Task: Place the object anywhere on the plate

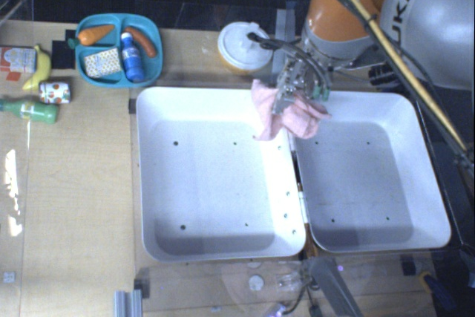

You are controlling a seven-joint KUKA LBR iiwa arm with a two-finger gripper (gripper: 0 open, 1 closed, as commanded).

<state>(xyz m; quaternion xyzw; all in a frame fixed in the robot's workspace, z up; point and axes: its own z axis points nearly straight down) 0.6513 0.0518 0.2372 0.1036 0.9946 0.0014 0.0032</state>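
Claw (291, 102) w/ pink cloth (286, 115) | arm (415, 18) reads "UKA"

One fixed camera looks down at a slant over both white bins (215, 249).

The pink cloth (286, 115) looks soft, matt and crumpled, hanging in folds from the gripper (293, 96), whose body shows bare metal and thin wiring. The 2 bins (215, 189) look like smooth white plastic with a dull sheen. The bench (74, 189) has a pale wood-grain surface, lightly glossy at its left edge. The blue tray (119, 48) looks like glossy moulded plastic. The arm (438, 18) has a smooth grey shell and a satin orange band.
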